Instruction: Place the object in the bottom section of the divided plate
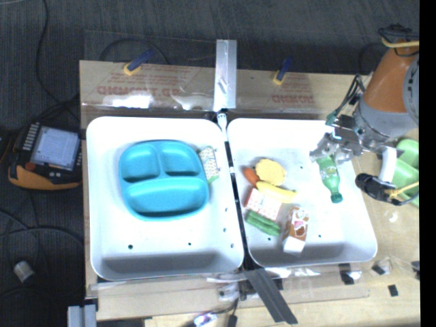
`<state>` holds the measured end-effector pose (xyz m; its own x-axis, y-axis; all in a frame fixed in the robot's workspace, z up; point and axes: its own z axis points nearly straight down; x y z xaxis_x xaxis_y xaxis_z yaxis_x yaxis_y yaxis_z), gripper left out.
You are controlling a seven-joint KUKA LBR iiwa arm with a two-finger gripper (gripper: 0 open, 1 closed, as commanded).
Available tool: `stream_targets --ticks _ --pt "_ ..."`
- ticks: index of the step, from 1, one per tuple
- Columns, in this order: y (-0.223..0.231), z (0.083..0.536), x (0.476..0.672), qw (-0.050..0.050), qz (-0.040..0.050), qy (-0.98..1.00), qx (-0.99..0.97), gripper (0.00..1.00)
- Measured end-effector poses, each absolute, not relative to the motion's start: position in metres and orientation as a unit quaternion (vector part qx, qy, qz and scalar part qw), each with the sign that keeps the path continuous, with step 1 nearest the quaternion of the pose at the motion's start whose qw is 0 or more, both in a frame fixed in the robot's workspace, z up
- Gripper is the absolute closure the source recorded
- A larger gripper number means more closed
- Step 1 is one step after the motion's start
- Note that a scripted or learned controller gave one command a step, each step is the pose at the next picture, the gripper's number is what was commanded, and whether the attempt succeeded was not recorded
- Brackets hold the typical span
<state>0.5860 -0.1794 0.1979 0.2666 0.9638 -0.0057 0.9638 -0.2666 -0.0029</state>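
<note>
A blue divided plate [163, 179] lies in the left bin [109, 244], with its large single section toward the front. My gripper [332, 146] hangs over the back right part of the right bin [354, 244]. A small green bottle [331, 179] lies just below and in front of the gripper, its upper end at or under the gripper's tip. Whether the two touch is unclear. A pale, corn-like piece [209, 163] rests against the plate's right rim.
The middle of the right bin holds a yellow round item [270, 171], an orange piece [251, 176], a banana [278, 190], a pink packet [262, 204], a green vegetable [262, 223] and a small carton [296, 228]. Green objects [407, 162] sit outside the bin at the right.
</note>
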Motion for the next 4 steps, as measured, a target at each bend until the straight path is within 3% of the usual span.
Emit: stream_targets --ticks 1,2,3,4 --pt "-0.179 0.198 0.586 0.001 -0.003 0.606 0.796 0.0" --pt "-0.179 0.206 0.586 0.0 -0.0042 0.606 0.795 1.0" --pt "-0.175 0.168 0.608 0.0 -0.0028 0.613 0.79 1.0" --pt "-0.107 0.153 0.624 -0.001 -0.0019 0.66 0.751 1.0"
